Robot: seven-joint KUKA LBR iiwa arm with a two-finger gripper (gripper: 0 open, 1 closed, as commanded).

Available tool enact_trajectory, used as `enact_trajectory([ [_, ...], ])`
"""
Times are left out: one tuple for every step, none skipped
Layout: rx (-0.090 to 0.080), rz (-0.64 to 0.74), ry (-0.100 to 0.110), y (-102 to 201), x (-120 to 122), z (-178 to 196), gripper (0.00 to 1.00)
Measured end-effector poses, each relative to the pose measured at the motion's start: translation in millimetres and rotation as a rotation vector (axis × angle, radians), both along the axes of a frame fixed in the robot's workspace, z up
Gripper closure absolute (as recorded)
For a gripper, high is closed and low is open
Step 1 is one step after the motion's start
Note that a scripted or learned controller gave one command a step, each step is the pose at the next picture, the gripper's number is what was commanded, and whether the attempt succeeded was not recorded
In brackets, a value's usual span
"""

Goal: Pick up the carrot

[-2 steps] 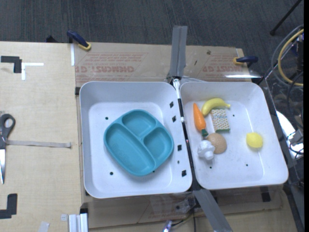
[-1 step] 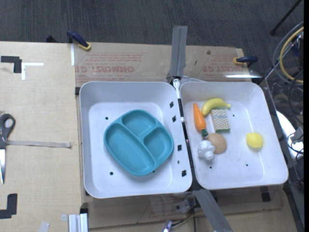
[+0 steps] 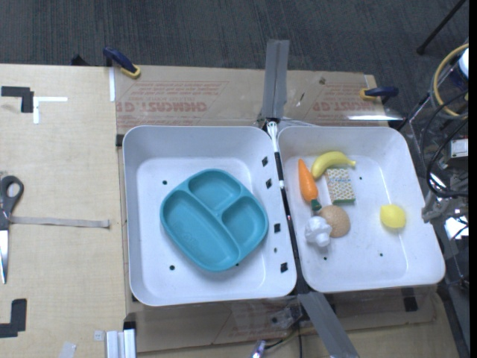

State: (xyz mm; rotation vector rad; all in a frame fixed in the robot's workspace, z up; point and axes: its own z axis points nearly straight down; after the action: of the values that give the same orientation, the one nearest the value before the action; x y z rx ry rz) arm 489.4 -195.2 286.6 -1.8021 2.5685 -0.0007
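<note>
**Carrot lies in the right bin**

A pale wooden bench (image 3: 59,170) stands on dark carpet (image 3: 186,13), with brown cardboard (image 3: 194,95) under two glossy white bins. The carrot (image 3: 307,181), smooth, orange and tapered, lies at the left side of the right bin (image 3: 417,192), just beside a curved yellow banana (image 3: 332,161) and a small printed box (image 3: 340,186). A round lemon (image 3: 393,216) sits apart. The left bin (image 3: 141,200) holds a blue plate (image 3: 215,220) with three compartments. The state of the gripper cannot be told.
</note>
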Motion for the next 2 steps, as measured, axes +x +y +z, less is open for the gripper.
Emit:
enact_trajectory([
  [-0.001,0.069,-0.005,-27,9,155,1.0],
  [0.001,-0.097,0.0,14,49,46,1.0],
])
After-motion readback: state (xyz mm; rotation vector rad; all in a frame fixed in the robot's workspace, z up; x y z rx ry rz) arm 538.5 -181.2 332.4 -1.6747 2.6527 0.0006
